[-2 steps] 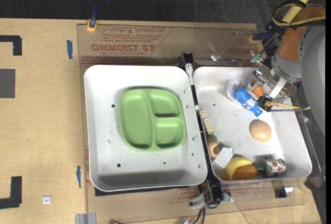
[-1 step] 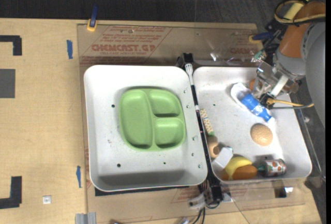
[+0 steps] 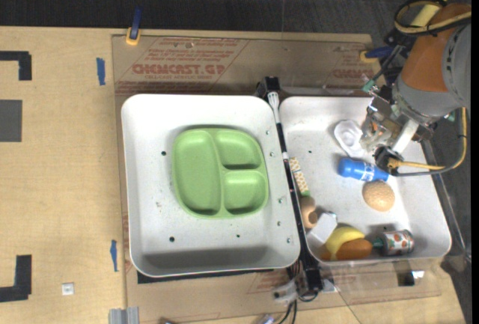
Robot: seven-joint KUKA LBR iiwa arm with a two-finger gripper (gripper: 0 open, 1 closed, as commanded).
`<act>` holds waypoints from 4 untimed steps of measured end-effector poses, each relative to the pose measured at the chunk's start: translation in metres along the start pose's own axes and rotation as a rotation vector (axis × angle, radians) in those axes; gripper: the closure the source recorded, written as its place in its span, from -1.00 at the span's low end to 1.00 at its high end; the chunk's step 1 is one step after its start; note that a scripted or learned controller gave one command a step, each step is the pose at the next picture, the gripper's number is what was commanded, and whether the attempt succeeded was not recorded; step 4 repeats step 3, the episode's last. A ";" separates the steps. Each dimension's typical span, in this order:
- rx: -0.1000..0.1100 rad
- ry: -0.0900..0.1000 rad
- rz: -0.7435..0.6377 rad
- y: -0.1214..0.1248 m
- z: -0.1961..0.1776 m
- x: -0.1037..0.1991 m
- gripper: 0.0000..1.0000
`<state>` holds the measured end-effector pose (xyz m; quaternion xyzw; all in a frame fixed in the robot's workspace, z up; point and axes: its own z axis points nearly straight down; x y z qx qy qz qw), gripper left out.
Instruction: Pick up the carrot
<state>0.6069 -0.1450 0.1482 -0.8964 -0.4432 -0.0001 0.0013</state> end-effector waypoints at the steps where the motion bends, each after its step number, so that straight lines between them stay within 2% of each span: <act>1: 0.004 -0.003 0.002 -0.001 0.002 -0.001 -1.00; 2: 0.002 -0.001 0.178 0.025 0.053 -0.035 -1.00; 3: 0.014 0.013 0.207 0.028 0.050 -0.051 -1.00; 4: 0.014 0.013 0.207 0.028 0.050 -0.051 -1.00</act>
